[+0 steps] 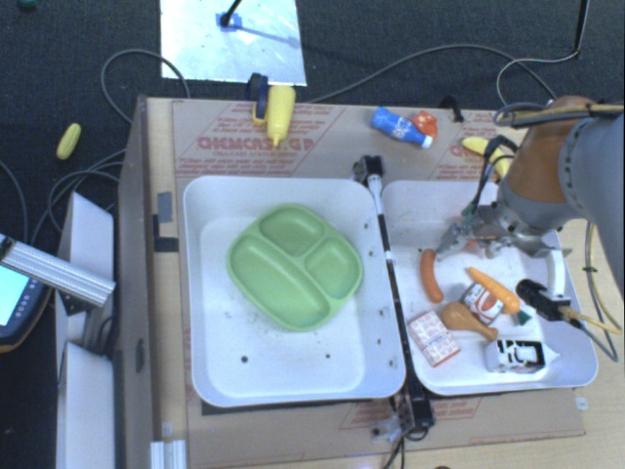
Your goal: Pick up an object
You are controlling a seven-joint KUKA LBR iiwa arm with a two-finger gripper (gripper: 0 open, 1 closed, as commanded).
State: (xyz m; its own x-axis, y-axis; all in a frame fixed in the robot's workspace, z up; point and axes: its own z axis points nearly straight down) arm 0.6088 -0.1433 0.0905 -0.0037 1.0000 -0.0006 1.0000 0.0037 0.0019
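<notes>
Metal-fingered gripper (467, 234) above slick orange sausage (431, 275) in glossy white bin (576, 360)

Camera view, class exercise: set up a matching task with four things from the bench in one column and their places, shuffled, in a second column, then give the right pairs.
Things:
1. green divided plate
2. hot dog
3. yellow bottle
4. blue bottle

Places:
A. on the cardboard behind the right bin
B. in the left bin
C. in the right bin, near the divider
D. on the cardboard behind the left bin

Pairs: 1-B, 2-C, 3-D, 4-A
</notes>
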